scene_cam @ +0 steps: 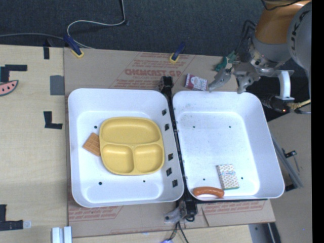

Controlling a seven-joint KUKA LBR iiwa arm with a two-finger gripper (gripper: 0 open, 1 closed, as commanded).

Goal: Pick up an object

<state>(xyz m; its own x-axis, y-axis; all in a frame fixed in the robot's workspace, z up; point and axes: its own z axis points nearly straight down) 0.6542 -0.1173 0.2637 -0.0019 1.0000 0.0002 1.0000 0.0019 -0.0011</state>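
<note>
Overhead, we read "CHEMCAST" in red on the cardboard (147, 70) covering the surface. We see the fingers (230, 80) spread open, gripping nothing, above the right bin's (268, 140) far rim. That bin holds a small patterned box (228, 176) and an orange sausage-shaped toy (208, 191) near its front edge. Our left bin (81, 135) holds a yellow divided plate (132, 145) beside a cracker (92, 145)

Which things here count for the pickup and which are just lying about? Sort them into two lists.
For the job:
gripper, fingers open, above the right bin's far rim
yellow tray
cracker
small box
sausage

Lying about:
packet on the cardboard
blue-and-yellow clamps
cable
</note>
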